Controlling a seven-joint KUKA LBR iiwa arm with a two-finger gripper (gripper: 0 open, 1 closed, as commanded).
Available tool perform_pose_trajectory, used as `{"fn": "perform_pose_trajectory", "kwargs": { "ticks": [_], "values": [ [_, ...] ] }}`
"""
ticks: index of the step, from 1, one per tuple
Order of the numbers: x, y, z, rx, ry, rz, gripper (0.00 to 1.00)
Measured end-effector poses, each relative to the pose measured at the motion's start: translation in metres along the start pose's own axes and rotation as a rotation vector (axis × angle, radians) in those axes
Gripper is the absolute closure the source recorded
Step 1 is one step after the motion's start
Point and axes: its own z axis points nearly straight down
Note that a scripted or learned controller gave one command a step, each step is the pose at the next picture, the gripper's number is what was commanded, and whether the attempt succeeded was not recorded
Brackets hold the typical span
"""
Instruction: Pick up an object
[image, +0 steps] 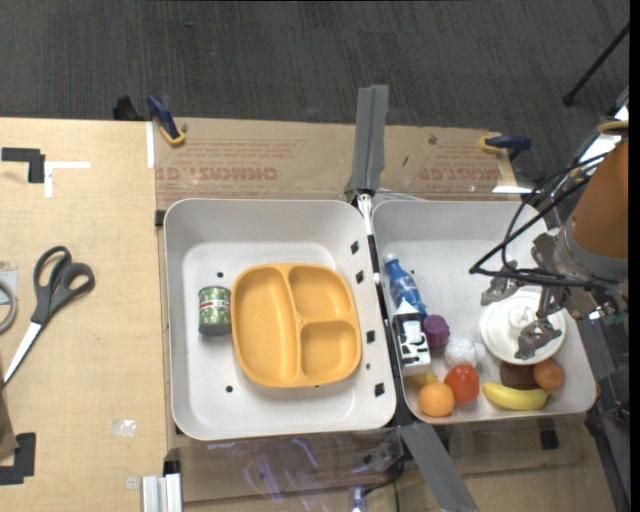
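The tool (535, 335) hangs over the white bowl (505, 325) in the right bin (450, 225); I cannot tell its opening.

Left bin (180, 300): divided plate (296, 324) in middle, can (214, 310) just left of it. Scissors (45, 295) on bench, left of bins.

- A white bowl (510, 325) sat upright in the right bin, near its right wall.
- A banana (514, 397) lay flat below it, along the front wall.
- An orange (436, 399) and a tomato (461, 380) rested side by side, touching.
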Motion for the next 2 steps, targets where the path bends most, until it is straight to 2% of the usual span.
{"fn": "perform_pose_trajectory", "kwargs": {
  "ticks": [1, 2],
  "values": [
    [-0.005, 0.087, 0.064, -0.002, 0.001, -0.1, 0.0],
    [-0.044, 0.074, 0.064, -0.001, 0.0, -0.106, 0.0]
  ]
}}
